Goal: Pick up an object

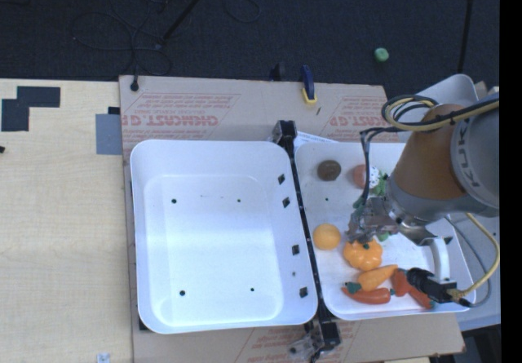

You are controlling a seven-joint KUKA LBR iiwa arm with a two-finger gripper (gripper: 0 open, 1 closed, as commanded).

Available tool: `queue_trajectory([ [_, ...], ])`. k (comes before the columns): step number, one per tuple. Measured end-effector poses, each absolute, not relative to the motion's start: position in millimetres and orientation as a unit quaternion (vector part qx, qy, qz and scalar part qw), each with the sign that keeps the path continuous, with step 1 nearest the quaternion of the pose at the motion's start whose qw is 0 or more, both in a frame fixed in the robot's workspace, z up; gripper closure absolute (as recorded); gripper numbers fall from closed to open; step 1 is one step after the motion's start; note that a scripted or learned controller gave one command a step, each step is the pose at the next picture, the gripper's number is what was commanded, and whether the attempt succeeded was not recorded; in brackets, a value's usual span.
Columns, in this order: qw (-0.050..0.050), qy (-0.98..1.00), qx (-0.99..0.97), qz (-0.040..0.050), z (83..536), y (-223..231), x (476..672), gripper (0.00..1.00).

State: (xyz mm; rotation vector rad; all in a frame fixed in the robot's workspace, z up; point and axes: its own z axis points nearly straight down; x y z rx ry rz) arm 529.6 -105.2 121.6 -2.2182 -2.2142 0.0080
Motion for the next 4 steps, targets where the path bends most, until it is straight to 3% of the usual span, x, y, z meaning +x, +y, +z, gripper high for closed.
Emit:
queue_trajectory([
  [1, -0.003, -0.706, -0.708, 0.0005, 145.8, -178.7, 574.1, 1.00],
  [2, 0.004, -0.707, -0.708, 0.0020, 125.7, -162.6, 508.5, 1.00],
  [3, -0.004, -0.710, -0.704, -0.0054, 320.7, -80.6, 494.8, 1.00],
  [4, 0.002, -0.705, -0.709, 0.0030, 261.5, -149.8, 497.4, 1.00],
])
